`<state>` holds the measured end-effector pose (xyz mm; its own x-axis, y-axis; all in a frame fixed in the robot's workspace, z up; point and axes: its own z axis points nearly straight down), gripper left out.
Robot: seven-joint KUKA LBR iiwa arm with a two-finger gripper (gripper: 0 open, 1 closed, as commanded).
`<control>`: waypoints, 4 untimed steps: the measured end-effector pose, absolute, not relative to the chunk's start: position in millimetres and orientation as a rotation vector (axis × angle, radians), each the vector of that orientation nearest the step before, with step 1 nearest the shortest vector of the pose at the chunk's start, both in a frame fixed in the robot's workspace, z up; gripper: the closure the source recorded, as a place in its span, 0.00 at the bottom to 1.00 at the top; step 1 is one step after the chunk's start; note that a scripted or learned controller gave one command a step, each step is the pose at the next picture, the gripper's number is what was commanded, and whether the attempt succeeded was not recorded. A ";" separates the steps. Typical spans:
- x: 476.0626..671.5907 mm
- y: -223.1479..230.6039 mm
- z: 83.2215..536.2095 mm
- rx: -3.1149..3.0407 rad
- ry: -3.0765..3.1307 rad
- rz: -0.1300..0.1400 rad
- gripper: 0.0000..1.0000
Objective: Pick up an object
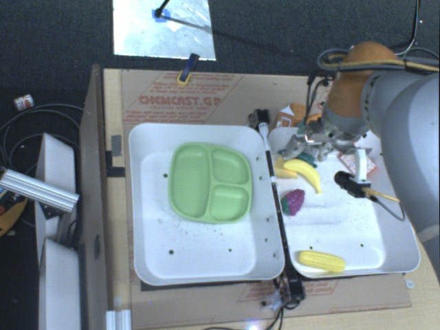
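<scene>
Arm (399, 115): grey, with the orange band above the wrist. It reaches in from the right and bends down over the far end of the right bin, probably because that is where the toys are crowded.

Left bin (148, 205): shallow and white, touching the right bin along one long edge. It holds only the plate.

Right bin (357, 239): shallow and white. Its small pieces lie mostly toward the far and left side, leaving the middle floor bare.

Green plate (210, 182): three compartments, lying flat in the middle of the left bin, well apart from the arm.

Gripper (313, 146): low over the far-left corner of the right bin, just above the banana's upper end. Whether it is open or closed cannot be told, and nothing is visibly held.

Banana (306, 172): yellow toy lying flat, curved, just below the gripper (the likeliest pick, judging by how close it is).

Corn cob (320, 260): yellow, lying against the near rim of the right bin, far from the gripper.

Purple fruit (293, 200): small and knobbly, near the dividing edge and just beside the banana's lower end.

Teal piece (307, 158): partly hidden under the gripper and touching the banana. It could get in the way of a clean grasp.
</scene>
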<state>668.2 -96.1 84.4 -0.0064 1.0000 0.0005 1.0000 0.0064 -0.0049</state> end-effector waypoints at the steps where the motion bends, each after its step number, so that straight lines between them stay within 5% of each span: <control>1: 646.7 -101.1 84.9 -2.221 -2.224 -0.001 0.00; 2: 669.0 -99.0 85.0 -2.213 -2.227 0.002 0.00; 3: 643.0 -105.7 84.8 -2.221 -2.223 0.000 0.00; 4: 669.4 -91.4 85.2 -2.214 -2.229 0.002 0.00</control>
<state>669.4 -91.4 85.2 -0.0067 1.0000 -0.0009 1.0000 0.0067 -0.0009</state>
